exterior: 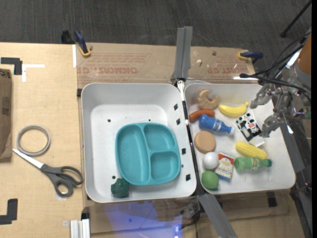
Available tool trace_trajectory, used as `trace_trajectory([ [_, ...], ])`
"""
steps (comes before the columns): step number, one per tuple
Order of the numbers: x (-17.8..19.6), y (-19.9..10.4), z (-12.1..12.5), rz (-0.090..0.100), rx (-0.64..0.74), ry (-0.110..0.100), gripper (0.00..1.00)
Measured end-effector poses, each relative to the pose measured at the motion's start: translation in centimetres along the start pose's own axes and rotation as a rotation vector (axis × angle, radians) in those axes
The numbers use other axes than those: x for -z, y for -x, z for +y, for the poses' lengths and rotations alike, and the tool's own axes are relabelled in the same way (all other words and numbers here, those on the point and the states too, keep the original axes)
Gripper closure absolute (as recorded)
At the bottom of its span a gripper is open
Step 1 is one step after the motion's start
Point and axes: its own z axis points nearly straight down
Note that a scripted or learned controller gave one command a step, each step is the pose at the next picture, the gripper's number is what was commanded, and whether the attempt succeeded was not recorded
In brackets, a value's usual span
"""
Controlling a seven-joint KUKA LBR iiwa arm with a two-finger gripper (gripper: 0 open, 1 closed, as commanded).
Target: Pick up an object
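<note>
At the right edge of the frame the gripper (265,114) hangs over the right bin (282,180), fingers spread apart with nothing between them. A black-and-white patterned carton (248,126) lies just left of its lower finger, beside the banana (233,109).

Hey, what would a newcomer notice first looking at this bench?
Probably the teal divided plate in the middle of the left bin, with a small dark green toy at its near corner. Next, the right bin crowded with toy food: a banana, corn, an egg. The gripper hovers at that bin's right side.
</note>
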Motion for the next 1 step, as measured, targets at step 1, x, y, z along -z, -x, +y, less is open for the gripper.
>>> trace_trajectory([
  [1, -8.88, 0.28, -5.42, 0.001, -0.016, 0.000, 0.00],
])
